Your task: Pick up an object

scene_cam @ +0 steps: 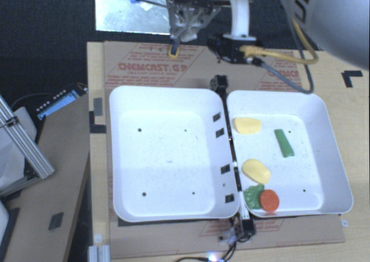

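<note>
Hand (184,30) sits high at approx 12 o'clock of the view, above the far edge of the table (144,61), well apart from both bins. Can't tell whether it's released or clenched; nothing visible in it.

Candidates all lie in the right bin (332,145), i.e. toward 5 o'clock from the hand. Upper yellow piece (247,125) is nearest, by the bin's left wall. Green stick (284,143) lies just to its 4 o'clock, apart from it, long axis running approx 11-to-5 o'clock. Lower yellow piece (256,170) sits nearer the bin's front, w/ a green leafy item (252,195) and a red round item (269,200) touching each other at the front-left corner.

Judgement: the stick is the cleanest target, isolated, so the hand should close across its short axis. Left bin (167,96) plays no part.
</note>
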`<act>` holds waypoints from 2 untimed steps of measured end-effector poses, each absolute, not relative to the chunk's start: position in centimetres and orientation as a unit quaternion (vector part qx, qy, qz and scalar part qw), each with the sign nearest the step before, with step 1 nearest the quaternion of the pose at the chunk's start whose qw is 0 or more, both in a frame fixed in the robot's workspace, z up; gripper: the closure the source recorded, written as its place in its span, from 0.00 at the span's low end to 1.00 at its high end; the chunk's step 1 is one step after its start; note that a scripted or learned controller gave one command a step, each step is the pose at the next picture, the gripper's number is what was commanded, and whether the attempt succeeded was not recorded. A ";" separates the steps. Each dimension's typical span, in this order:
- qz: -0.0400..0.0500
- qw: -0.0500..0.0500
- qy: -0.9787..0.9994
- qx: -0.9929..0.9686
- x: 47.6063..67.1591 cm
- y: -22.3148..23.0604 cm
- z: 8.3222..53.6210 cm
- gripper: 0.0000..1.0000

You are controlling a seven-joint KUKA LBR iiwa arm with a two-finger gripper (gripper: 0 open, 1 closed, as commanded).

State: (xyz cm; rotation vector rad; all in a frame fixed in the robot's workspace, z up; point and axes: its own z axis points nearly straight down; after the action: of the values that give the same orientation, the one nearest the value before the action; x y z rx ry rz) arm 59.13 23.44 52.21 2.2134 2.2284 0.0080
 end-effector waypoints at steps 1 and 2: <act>0.002 0.000 0.709 0.705 56.0 23.4 53.6 1.00; 0.001 -0.001 0.709 0.705 52.3 23.4 53.5 1.00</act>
State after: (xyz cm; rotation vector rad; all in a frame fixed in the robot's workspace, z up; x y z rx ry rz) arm 52.34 23.43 53.54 2.2161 2.2288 0.0021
